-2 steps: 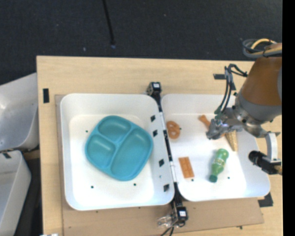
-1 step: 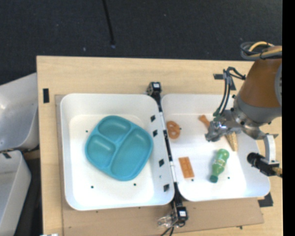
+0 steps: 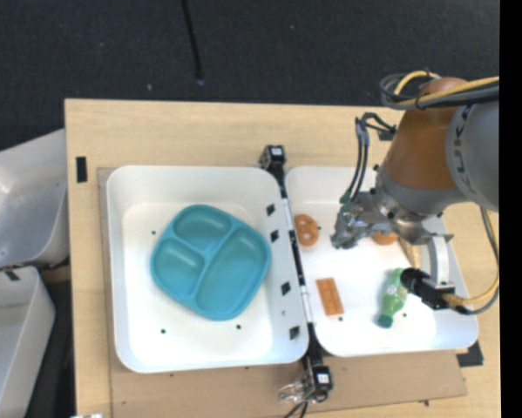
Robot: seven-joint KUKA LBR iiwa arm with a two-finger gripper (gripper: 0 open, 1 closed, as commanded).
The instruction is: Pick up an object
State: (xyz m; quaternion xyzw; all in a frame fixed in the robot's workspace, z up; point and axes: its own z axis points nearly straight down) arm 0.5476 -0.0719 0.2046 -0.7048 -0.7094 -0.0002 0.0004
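camera view: my gripper (image 3: pixel 348 233) hangs over the right bin (image 3: pixel 330 181), can't tell its state; pretzel (image 3: pixel 307 230) just left of it.

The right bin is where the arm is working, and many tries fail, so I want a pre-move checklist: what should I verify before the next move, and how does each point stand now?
1. Objects to pick lie in the right bin: ok. A pretzel, an orange wafer and a green bottle lie there.
2. Gripper is over the right bin: ok.
3. Something is held between the jaws: cannot tell, the wrist hides them.
4. Nearest target is free of neighbours: ok, the pretzel lies apart from the wafer.
5. Blue divided plate is out of the way: ok, it sits in the left bin.
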